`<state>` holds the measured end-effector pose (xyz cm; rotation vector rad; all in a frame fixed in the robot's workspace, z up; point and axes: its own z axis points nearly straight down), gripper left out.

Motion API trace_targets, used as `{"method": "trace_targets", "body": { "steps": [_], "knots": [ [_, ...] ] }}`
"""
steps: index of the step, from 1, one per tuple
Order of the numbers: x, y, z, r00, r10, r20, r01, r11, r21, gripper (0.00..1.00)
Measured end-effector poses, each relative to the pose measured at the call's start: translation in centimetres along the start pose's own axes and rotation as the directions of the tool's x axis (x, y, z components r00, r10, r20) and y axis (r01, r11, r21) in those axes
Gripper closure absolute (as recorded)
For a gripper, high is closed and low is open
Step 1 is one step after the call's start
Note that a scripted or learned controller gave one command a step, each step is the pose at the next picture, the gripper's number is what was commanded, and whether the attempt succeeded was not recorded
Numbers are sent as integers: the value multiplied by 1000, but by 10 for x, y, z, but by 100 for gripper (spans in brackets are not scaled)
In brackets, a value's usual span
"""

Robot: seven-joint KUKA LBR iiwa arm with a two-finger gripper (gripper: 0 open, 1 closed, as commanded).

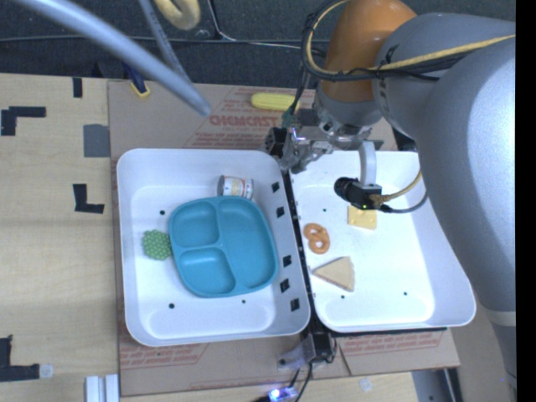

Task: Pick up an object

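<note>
1. Nearest my camera, along the bottom edge, I see a dark cable clump at the seam where the two bins meet.
2. In the right bin I see a tan wedge shaped like a slice of bread, lying flat near the bin's inner wall.
3. Just beyond the wedge sits a small orange pretzel, apart from it.
4. A pale yellow square, like a cheese slice, lies further back in the same bin, partly under a black fitting with a yellow cable.
5. In the left bin a blue divided plate takes the middle, with a green knobbly ball touching its left rim.
6. Behind the plate a small tin can lies on its side.
7. The gripper hangs over the far end of the divider between the bins; I cannot tell how it stands, and I see nothing held in it.
8. Furthest off, a yellow banana-like piece rests on the cardboard behind the bins.
</note>
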<state>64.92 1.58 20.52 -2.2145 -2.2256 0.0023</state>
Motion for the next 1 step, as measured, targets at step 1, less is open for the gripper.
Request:
{"method": "trace_targets", "body": {
  "steps": [1],
  "knots": [
    [64, 2, -8, 1000, -3, -1, 3, 1000, -2, 100]
  ]
}}
